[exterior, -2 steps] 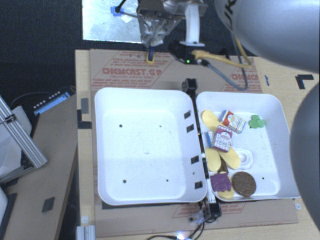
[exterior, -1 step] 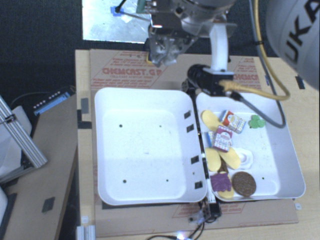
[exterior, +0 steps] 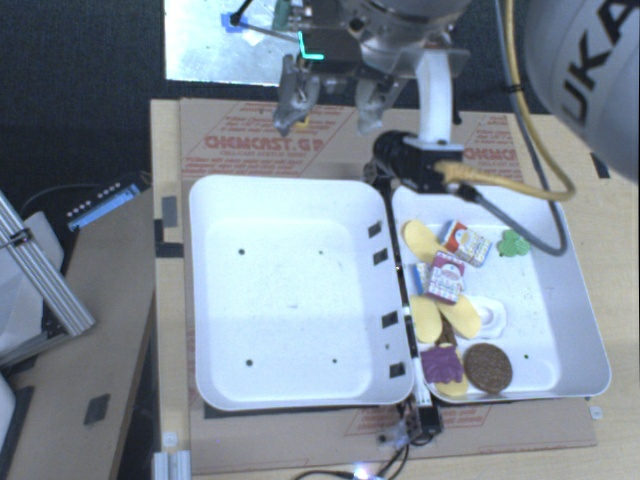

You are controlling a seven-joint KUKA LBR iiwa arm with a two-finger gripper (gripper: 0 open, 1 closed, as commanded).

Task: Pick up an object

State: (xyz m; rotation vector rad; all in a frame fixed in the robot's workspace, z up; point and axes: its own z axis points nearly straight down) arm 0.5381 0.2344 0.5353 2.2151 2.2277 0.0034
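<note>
A brown cookie [exterior: 488,366] lies in the right bin [exterior: 570,308]; the gripper [exterior: 331,106] hangs spread wide, holding nothing, beyond the left bin [exterior: 290,278]

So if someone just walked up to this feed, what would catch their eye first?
Probably the gripper, raised above the bench beyond the bins, its fingers apart with nothing between them. Next, the cluster of small items in the right bin: yellow pieces, two small cartons, a purple piece and a brown disc. The left bin is bare white beside it.
</note>
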